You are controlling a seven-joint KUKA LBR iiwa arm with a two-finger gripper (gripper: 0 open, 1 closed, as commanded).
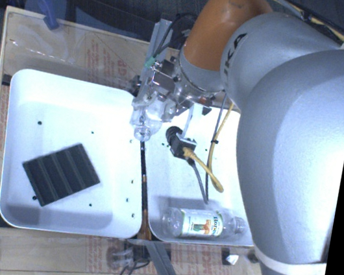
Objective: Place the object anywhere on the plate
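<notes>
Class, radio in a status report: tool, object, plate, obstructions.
Tool above the bins' divider, grip unclear. Bottle lying in right bin. Dark ridged plate in left bin. No obstruction seen.

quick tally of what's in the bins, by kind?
Dark ribbed plate, left bin: 1
Clear plastic bottle, lying on its side, right bin: 1
Total: 2

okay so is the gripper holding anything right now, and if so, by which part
Cannot be told. The gripper hangs over the seam between the bins, with something clear and glassy blurred at its tip. The bottle lies free in the right bin.
</notes>
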